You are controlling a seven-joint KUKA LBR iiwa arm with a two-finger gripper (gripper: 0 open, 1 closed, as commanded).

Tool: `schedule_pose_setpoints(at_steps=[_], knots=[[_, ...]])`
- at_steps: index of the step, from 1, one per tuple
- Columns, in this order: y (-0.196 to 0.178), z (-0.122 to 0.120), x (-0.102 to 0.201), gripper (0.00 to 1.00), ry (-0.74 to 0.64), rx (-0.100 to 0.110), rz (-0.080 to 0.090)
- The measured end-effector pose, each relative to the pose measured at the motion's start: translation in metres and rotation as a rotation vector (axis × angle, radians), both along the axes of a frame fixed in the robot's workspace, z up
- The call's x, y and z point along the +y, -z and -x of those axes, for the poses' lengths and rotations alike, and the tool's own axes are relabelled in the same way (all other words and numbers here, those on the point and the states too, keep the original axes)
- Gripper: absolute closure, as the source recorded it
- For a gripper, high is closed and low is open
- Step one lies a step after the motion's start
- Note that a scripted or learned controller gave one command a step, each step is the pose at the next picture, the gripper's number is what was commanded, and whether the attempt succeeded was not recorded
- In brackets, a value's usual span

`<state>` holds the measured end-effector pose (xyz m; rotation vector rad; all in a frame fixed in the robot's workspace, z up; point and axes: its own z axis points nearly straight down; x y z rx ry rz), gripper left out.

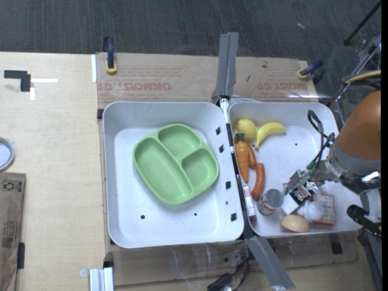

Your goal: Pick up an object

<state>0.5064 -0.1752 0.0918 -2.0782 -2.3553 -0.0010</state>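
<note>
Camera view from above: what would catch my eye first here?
A green divided plate lies alone in the left bin. The right bin is crowded: a banana, a carrot, a can and more, with the arm's hand low among them.

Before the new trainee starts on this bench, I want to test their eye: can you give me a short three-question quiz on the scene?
1. True or false: the green plate lies in the right bin.
2. Which lies nearest the gripper? A) banana B) can C) carrot
3. Fill in: the sausage lies between the carrot and the ____.

Key: 1 false, it lies in the left bin; 2 B; 3 can.
</note>
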Motion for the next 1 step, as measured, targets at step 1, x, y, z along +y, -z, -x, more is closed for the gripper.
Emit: schedule_pose_setpoints(at_steps=[1], knots=[[-0.0097, -0.0017, -0.0007, 1.00, 0.004, -0.004, 0.000]])
